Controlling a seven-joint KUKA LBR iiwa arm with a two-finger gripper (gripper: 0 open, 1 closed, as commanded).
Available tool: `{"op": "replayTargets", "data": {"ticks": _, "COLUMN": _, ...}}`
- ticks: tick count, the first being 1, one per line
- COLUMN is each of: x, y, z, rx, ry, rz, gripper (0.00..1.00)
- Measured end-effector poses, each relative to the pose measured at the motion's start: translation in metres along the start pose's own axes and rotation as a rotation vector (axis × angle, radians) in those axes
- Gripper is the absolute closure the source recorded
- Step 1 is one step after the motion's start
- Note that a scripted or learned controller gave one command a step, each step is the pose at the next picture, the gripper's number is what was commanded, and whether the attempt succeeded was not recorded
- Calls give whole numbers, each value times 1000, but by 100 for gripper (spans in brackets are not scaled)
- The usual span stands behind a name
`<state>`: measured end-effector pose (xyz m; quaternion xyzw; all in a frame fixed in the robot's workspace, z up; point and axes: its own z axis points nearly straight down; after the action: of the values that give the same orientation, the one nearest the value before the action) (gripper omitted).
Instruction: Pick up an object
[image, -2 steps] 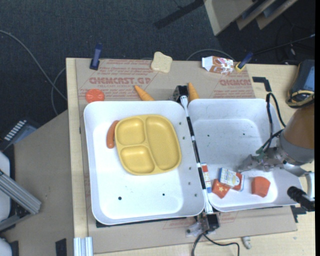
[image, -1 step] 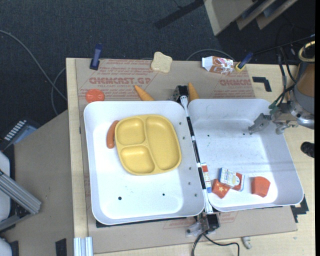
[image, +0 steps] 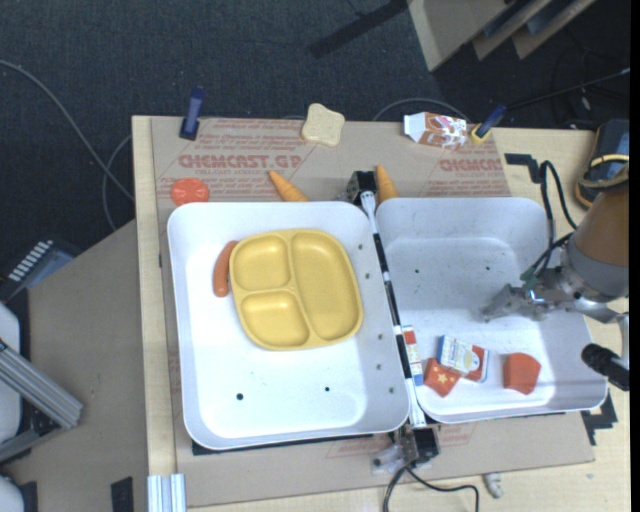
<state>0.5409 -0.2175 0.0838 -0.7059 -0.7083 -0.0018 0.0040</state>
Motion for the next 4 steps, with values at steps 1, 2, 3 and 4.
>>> {"op": "replayTargets", "data": {"ticks": 1, "x": 4, "y": 92, "z": -57, "rx": -7, "ry": -10, "rz": 1, "gripper": 0}}
{"op": "replayTargets", "data": {"ticks": 2, "x": 0, "y": 11, "z": 0, "rx": 2, "ry": 0, "rz": 1, "gripper": 0}}
{"op": "replayTargets", "data": {"ticks": 3, "x": 27, "y": -62, "z": 0, "rx": -2, "ry": -8, "rz": 4, "gripper": 0}}
{"op": "replayTargets", "data": {"ticks": 4, "x": -1, "y": 13, "z": -70, "rx": -6, "ry": -10, "rz": 3, "gripper": 0}}
